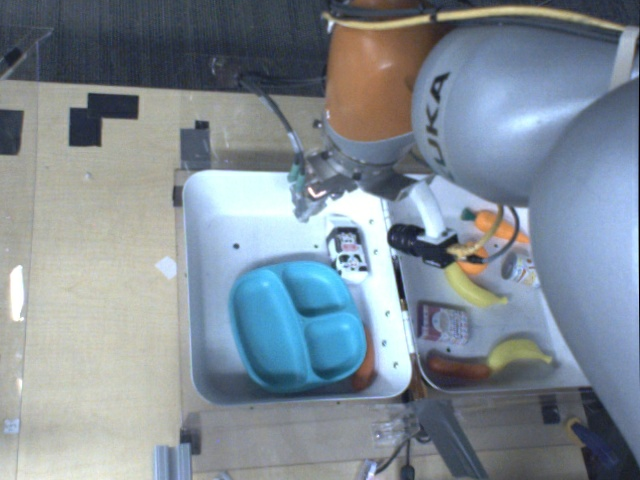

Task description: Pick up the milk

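Landmark: divided tray (298,328), in left bin (215,268), toward its front.
Milk carton (347,252) just behind tray's right rear corner, same bin, against right wall.
Gripper (310,190) further behind tray, over bin's rear, left of carton.
Sausage-like item (366,368) tucked under tray's front-right edge, probably touching.
Right bin (545,373) right of tray: small packet (442,323) nearest, hot dog (458,369) in front of packet, two bananas (473,286) (520,352) further right, carrot (497,228) behind those.
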`<state>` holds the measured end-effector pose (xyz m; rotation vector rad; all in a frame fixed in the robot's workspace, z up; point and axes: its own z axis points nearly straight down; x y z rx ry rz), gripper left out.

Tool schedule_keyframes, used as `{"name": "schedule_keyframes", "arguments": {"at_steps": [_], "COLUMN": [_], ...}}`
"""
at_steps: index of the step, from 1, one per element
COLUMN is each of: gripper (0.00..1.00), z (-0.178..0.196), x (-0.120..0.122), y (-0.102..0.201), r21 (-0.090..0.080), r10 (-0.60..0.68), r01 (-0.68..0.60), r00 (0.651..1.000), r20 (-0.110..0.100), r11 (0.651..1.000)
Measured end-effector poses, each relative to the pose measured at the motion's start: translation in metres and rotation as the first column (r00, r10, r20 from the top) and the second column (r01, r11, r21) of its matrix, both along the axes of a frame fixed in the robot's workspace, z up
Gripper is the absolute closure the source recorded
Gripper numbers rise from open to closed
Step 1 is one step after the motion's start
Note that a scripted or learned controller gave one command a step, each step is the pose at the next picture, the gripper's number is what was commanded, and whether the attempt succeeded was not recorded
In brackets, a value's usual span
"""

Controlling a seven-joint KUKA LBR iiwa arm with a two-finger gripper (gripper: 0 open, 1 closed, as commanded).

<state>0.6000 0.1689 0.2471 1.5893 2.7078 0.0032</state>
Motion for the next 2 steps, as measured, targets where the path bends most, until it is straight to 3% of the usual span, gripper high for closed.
{"name": "schedule_keyframes", "arguments": {"at_steps": [1, 2], "gripper": [1.0, 1.0], "z": [0.034, -0.009], "x": [0.005, -0.031], "y": [0.024, 0.058], "r21": [0.0, -0.001], "r10": [0.185, -0.027], "r01": [-0.185, 0.027], "r00": [0.983, 1.0], "r20": [0.002, -0.003], "r11": [0.983, 1.0]}}
